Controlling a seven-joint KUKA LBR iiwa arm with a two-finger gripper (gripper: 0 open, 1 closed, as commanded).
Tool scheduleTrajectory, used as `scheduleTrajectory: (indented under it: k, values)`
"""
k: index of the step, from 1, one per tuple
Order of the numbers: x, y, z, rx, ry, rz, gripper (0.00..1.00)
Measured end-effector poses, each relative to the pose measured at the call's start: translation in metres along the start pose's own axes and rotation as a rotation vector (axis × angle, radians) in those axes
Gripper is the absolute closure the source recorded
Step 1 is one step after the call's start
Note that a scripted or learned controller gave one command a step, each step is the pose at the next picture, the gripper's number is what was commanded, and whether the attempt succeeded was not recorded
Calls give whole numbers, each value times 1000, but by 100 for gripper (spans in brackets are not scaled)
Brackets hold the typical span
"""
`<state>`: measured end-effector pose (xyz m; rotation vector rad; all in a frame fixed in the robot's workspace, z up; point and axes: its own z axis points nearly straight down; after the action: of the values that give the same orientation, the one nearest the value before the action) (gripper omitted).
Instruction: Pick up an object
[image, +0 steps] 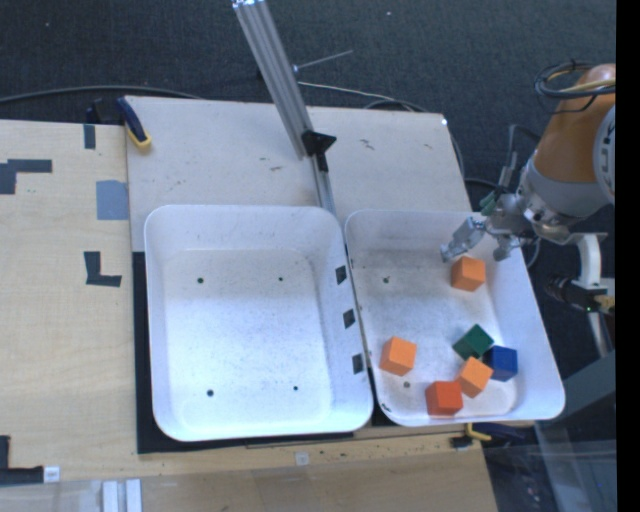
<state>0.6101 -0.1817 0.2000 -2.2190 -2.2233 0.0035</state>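
My gripper (476, 250) hangs over the back right part of the right bin (420, 232), its two fingers spread open. An orange cube (467, 273) lies on the bin floor just in front of the fingertips, not clasped by them. Further forward lie another orange cube (399, 354), a green cube (473, 341), a blue cube (503, 362), a third orange cube (475, 376) and a red cube (444, 397), the last four bunched at the front right corner.
The left bin (240, 225) stands beside the right one, their rims touching. A metal pole (283, 85) slants over the bench behind the bins. A yellow-handled tool (134, 124) lies at the back left.
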Motion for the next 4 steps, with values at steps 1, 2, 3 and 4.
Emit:
scheduleTrajectory:
  k: [1, 2, 3, 4]
  values:
    - [-3, 31, 25, 0, 0, -1, 0]
    - [-25, 27, 81, -16, -5, 0, 0]
    - [-23, 0, 45, -3, 0, 2, 0]
    - [-27, -37, 112, 7, 3, 3, 0]
